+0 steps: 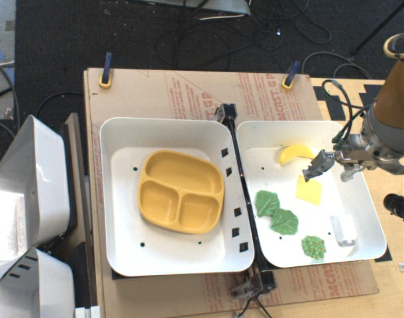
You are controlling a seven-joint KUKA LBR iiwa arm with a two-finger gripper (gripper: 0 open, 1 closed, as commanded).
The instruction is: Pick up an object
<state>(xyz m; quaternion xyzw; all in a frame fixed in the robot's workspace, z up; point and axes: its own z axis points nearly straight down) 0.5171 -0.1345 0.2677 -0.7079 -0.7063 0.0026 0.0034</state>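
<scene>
The right bin (367, 197) holds a yellow banana-shaped piece (295, 153), a yellow square slice (309, 191), two green leafy pieces (267, 203) (285, 221), a green bumpy cluster (313, 246) and a small white piece (342, 230). My gripper (334, 169) hangs over the upper right part of this bin, just right of the banana piece and above the yellow slice. Its two dark fingers are spread apart, open, with nothing between them.
The left bin (116, 177) bears a yellow divided plate (181, 192). A black divider (240, 184) runs between the bins. White containers (26, 184) stand off the bench at the left. Cables trail behind the bench and by the arm.
</scene>
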